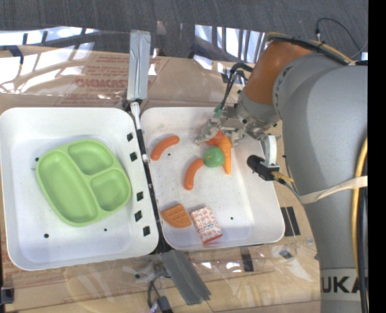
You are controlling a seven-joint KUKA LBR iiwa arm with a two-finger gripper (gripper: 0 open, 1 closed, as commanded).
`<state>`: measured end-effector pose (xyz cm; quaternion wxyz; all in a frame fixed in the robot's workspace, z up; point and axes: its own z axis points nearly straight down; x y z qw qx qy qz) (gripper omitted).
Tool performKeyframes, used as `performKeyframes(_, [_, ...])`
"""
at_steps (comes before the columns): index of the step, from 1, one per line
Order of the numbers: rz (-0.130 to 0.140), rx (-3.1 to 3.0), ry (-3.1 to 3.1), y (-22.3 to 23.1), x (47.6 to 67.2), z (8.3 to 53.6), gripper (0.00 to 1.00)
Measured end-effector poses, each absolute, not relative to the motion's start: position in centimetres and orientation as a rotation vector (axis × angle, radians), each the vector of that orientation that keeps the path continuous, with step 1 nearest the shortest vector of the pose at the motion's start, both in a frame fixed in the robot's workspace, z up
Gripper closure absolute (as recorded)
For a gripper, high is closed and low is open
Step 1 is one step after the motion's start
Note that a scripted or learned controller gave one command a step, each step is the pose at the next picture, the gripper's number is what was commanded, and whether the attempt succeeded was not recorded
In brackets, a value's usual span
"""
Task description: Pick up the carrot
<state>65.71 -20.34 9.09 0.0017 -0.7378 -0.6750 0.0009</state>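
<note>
From the camera view, two white bins sit side by side on the bench. The left bin (17, 175) holds a green divided plate (82, 181) with three compartments. The right bin (258, 220) holds the loose items. The carrot (226, 154) lies in the upper right part of this bin, its orange body running downward and touching a round green piece (213, 156) at its left side; whether that green piece is part of the carrot or a separate thing is hard to tell. The carrot's upper end is hidden under the gripper (214, 130), which sits low over it at the end of the grey arm (323, 129). The gripper's metal parts blur together there, so I cannot tell how wide it stands or whether it grips anything. Two orange sausage shapes lie apart to the left, one upper (164, 147) and one lower (193, 173). Near the bin's front edge lie an orange ridged wedge (177, 216) and a small patterned packet (206, 223), just beside each other. The arm's bulk hides the bin's right edge
</note>
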Motion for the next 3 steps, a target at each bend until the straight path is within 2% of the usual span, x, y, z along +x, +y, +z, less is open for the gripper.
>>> performKeyframes(1, [0.004,-2.182,-2.254,-20.4,62.3,9.0,0.00])
performKeyframes(2, [0.008,-2.174,-2.258,-20.3,62.3,9.9,1.00])
performKeyframes(3, [0.003,-2.362,-2.072,-17.1,63.6,20.1,1.00])
